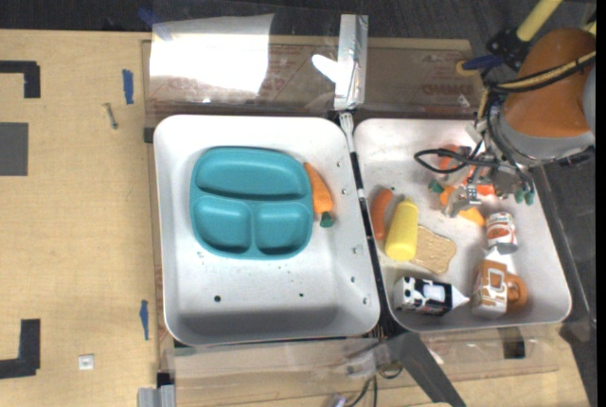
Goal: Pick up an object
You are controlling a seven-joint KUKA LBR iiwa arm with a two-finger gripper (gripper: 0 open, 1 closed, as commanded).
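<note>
The table (76, 206) carries two shallow white bins side by side. The left bin (189, 301) holds a teal divided plate (252, 200) toward its far half, with a toy carrot (320, 191) touching the plate's right edge; the near half of this bin is bare white floor with open room. The right bin (549, 273) is crowded. Along its left wall lie an orange-red sausage-shaped toy (381, 209) and a yellow cylinder (402, 228) just beside it, with a slice of toast (436, 250) touching the cylinder on its right. Near the bin's near edge sits a black-and-white toy (428, 294), and to its right a brown-and-white toy (496, 286) below a small white-and-orange bottle-like piece (501, 231). The arm, with its orange band (554, 83), comes in over the far right corner. Its claw (471, 187) hangs low over a clutter of small orange pieces (453, 197) in the far part of this bin; whether it is released or clenched cannot be told, as cables and parts blur together there.
</note>
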